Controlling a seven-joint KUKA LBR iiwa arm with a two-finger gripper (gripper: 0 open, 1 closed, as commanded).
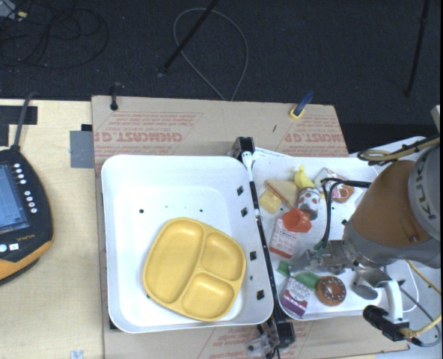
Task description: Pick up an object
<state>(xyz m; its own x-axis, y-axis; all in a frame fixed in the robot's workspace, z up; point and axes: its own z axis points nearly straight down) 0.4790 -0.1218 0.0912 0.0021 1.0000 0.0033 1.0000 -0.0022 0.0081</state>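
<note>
Low over the right bin [356, 311], among a red-and-white packet [287, 232], a chocolate doughnut [331, 291] and a purple packet [296, 293], with the gripper [320, 256] near the clutter; jaw state impossible to tell. Yellow divided tray [194, 269] alone in the left bin [132, 193]. Best done by settling squarely over one separate item, probably the doughnut, before closing.

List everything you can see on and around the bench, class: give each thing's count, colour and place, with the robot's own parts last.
Bins: two, white, side by side on the bench.
Divided plate: one, yellow, in the left bin.
Small items: a mixed pile, red, yellow, white and green, in the right bin.
Doughnut: one, brown, near front of right bin.
Handheld screen unit: one, black and orange, far left.
Clip: one, blue and yellow, rear of the cardboard.
Arm: one, grey with orange band, over the right bin.
</note>
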